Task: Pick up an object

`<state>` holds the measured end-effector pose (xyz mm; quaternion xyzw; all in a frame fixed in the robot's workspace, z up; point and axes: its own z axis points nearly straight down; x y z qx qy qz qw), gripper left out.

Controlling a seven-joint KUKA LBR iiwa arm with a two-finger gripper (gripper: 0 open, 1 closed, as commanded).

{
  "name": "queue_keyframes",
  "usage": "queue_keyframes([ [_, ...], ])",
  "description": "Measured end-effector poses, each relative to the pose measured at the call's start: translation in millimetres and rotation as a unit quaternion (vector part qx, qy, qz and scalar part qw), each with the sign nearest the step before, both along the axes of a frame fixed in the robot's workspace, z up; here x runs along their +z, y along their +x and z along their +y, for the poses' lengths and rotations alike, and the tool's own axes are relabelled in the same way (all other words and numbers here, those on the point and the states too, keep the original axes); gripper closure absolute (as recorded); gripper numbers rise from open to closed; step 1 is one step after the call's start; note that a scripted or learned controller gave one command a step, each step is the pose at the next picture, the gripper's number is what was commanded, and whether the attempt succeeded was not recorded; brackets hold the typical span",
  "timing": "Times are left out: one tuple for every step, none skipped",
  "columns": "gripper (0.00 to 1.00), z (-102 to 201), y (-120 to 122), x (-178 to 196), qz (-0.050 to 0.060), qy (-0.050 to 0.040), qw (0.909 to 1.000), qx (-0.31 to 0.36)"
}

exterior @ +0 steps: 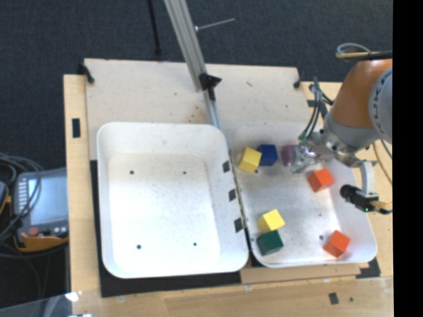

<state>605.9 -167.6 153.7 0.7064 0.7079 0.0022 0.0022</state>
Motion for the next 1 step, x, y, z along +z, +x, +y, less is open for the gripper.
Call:
queue_keyframes([
  [1.00,-1.0,2.0,54.8,-0.001,-0.0006,1.0000,0.001],
])
